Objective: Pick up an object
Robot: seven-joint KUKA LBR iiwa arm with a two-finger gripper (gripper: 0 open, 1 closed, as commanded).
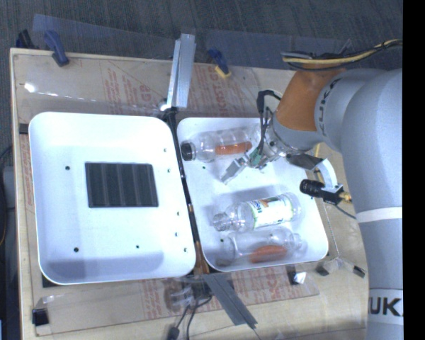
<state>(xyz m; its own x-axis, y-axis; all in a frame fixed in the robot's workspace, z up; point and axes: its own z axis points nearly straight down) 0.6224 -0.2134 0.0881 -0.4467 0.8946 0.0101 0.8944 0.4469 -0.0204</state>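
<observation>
Nearest me, two clear bottles (258, 227) lie flat along the right bin's (316, 227) near wall, while my gripper (235, 168) hangs spread and unloaded beside a third bottle (216, 148), positioned for descent

A pale wooden bench (28, 98) spans the frame, printed with faint reddish lines. Two shallow white bins rest directly on it, touching side by side: the left bin (57, 246) at centre left, the right bin (315, 239) at centre right. Blue clamps (55, 48) grip its upper edge
</observation>
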